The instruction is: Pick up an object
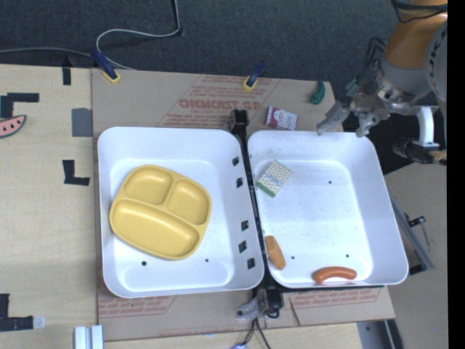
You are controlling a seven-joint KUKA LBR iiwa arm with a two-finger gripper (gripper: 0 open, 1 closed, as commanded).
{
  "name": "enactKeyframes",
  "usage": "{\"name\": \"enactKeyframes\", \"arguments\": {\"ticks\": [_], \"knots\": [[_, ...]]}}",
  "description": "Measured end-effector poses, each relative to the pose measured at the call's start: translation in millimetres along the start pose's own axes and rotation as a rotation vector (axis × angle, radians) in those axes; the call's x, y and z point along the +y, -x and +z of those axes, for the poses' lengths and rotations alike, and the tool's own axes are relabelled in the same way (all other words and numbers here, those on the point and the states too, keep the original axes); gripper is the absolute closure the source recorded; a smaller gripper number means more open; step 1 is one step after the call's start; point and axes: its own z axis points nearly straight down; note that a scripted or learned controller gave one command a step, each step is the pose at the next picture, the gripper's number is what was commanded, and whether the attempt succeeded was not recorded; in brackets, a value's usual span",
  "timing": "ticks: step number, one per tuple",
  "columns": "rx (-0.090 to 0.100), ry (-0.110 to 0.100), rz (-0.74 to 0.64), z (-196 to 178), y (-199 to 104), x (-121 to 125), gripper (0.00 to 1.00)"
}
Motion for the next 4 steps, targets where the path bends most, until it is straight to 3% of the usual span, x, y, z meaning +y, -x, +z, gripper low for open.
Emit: {"name": "enactKeyframes", "arguments": {"ticks": [1,2,3,4], "knots": [[-0.001,0.004,0.0,140.6,-50.8,1.5,0.0],[0.001,0.006,-0.002,129.2,-52.5,2.6,1.0],[0.002,0.0,-0.001,51.5,-156.6,-35.1,1.0],[0.002,-0.001,-0.001,52.0,-232.2,-9.0,1.0]]}}
